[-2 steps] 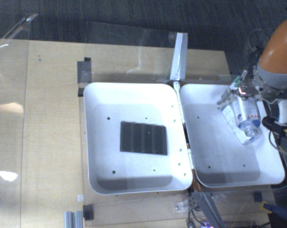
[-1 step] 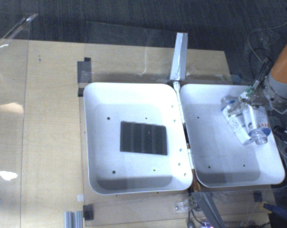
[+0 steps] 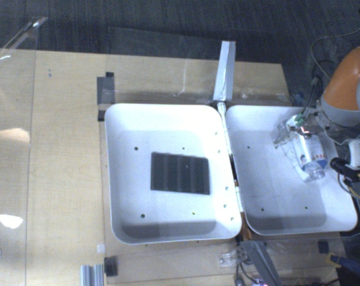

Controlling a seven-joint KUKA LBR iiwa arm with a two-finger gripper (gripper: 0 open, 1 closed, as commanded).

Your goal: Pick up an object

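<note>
Both bins are white: the left bin (image 3: 126, 159) holds a dark grey ribbed mat (image 3: 180, 173), the right bin (image 3: 257, 189) a clear plastic bottle (image 3: 308, 157) with a blue label. The bench (image 3: 49, 159) is pale wood.

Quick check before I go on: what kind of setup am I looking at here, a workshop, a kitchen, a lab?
Most likely a robotics lab bench. Two shallow white bins, left and right, sit side by side on a wooden bench, a robot arm reaches in, and loose cables trail beside it.
</note>
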